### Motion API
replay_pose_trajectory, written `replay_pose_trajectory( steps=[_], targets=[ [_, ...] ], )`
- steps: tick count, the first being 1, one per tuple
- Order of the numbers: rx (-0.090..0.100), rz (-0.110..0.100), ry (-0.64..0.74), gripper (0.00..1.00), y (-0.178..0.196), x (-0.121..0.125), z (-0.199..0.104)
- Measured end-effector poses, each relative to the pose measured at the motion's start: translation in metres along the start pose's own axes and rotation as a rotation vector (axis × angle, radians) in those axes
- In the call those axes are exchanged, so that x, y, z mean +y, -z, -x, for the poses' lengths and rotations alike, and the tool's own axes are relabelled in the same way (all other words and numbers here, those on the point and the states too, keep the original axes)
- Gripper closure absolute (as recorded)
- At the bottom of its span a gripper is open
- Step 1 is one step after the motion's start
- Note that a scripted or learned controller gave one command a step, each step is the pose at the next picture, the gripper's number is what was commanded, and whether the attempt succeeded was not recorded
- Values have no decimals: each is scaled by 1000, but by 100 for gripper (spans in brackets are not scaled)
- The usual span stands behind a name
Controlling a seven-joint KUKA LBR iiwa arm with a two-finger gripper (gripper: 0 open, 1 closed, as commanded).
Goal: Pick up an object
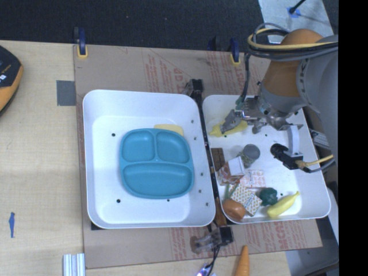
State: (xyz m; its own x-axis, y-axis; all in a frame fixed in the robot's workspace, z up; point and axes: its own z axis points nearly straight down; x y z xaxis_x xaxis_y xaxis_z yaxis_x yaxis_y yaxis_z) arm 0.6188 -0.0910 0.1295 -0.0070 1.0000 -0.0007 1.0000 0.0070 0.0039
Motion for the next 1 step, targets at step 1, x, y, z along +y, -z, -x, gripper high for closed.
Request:
replay_pose_trajectory(
  steps=[1],
  targets=[
    [0, -14, -6, 0, -40, -49, 31]
  ],
)
